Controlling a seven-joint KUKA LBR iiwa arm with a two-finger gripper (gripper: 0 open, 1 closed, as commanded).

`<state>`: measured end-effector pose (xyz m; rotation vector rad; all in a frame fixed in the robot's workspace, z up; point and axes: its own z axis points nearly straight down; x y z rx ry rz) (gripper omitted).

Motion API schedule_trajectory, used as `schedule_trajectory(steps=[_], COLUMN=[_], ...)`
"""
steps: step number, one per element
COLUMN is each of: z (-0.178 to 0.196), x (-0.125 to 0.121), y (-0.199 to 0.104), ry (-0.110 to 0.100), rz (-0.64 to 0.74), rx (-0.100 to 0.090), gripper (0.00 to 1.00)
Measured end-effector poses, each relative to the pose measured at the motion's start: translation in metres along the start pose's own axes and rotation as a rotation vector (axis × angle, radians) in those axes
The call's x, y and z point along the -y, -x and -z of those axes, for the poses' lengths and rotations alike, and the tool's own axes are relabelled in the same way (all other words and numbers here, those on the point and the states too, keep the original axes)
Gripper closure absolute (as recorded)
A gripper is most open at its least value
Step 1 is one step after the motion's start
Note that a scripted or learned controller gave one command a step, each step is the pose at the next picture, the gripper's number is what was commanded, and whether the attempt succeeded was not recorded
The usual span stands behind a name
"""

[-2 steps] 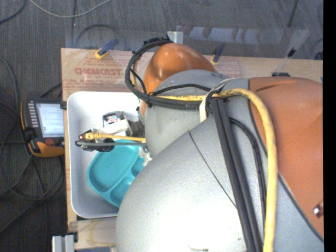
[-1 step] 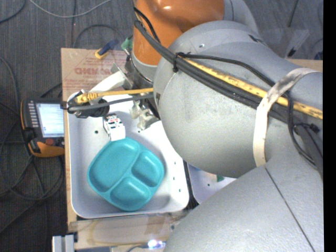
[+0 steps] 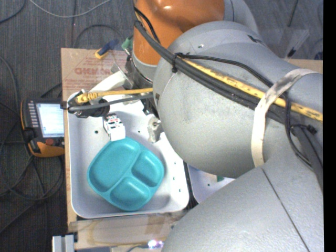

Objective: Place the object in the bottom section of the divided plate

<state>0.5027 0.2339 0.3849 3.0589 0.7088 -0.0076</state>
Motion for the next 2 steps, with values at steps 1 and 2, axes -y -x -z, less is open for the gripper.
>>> schedule_trajectory(steps=[1, 2], z=[0.007, -0.079], x=[0.001, -0.045], y=[0.000, 0.043], ry=[0.000, 0.004], rz=[0.006, -0.204], rx=[0.007, 0.000], gripper=[1.00, 1.00])
